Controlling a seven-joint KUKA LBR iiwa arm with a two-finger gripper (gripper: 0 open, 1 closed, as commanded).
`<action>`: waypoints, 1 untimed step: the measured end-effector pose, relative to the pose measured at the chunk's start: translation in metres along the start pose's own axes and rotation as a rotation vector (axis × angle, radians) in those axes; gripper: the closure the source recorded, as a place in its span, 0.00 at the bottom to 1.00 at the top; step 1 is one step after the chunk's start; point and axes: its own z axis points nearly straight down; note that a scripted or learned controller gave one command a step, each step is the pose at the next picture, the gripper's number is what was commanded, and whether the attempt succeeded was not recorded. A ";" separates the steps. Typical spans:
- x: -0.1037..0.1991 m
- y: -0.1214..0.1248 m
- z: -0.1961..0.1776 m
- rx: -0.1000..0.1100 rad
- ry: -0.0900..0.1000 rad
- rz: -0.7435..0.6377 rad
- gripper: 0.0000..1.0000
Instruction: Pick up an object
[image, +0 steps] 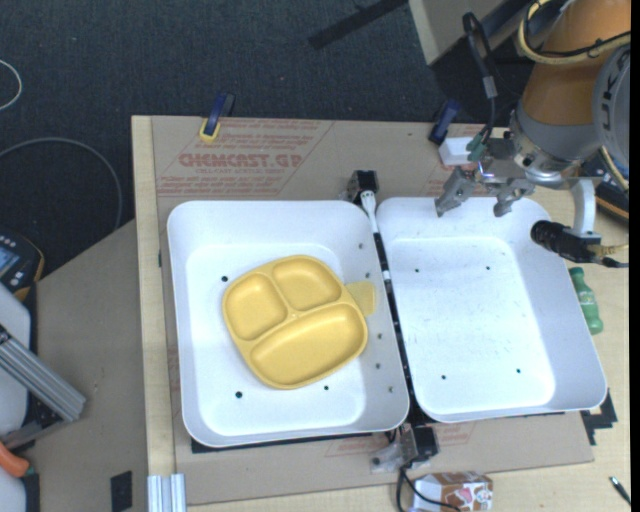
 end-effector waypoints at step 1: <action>0.041 -0.083 -0.088 -0.003 0.002 -0.004 0.00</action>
